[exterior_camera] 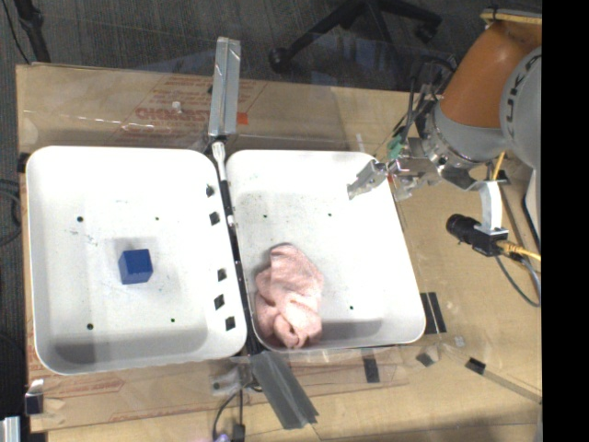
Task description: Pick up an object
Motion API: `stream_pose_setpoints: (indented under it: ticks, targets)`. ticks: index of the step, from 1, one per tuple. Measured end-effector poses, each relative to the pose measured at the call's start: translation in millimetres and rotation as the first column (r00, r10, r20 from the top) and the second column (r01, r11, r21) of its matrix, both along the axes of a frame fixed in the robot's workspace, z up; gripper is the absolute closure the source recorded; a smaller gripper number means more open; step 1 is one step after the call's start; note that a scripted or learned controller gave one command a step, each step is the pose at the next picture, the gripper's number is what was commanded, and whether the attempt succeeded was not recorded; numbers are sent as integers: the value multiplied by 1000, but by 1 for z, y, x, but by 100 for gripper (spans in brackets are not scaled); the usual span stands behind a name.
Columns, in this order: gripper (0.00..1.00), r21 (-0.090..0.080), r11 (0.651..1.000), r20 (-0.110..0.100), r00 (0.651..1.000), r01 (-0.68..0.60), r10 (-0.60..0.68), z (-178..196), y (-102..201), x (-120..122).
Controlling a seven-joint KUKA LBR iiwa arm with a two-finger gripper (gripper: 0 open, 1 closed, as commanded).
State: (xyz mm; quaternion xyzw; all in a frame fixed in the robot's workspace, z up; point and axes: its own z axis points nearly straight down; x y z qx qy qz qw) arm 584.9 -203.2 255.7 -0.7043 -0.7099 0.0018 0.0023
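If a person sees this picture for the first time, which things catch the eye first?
The small blue cube stands out alone on the floor of the left bin. Next comes the crumpled pink cloth near the front of the right bin. Above that bin's far right corner hangs the arm's hand, below the orange band.

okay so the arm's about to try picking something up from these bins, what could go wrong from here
1. The gripper sits over the right bin's far right corner, away from both objects, so closing here would likely grab nothing.
2. The pink cloth is soft and bunched near the bin's front wall; a grasp may catch just a fold and slip.
3. The blue cube lies in the left bin, across the divider, a long reach for the arm.
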Motion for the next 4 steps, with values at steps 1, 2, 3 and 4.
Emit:
stream_pose_setpoints:
  ticks: [1,2,3,4]
  targets:
    - [0,-1,999,5,999,48,-48,16,-7,24]
    - [0,1,990,1,990,-141,141,-90,21,71]
    - [0,0,1000,1,1000,-28,28,-165,66,71]
    - [100,1,999,-1,999,-33,33,-154,67,72]
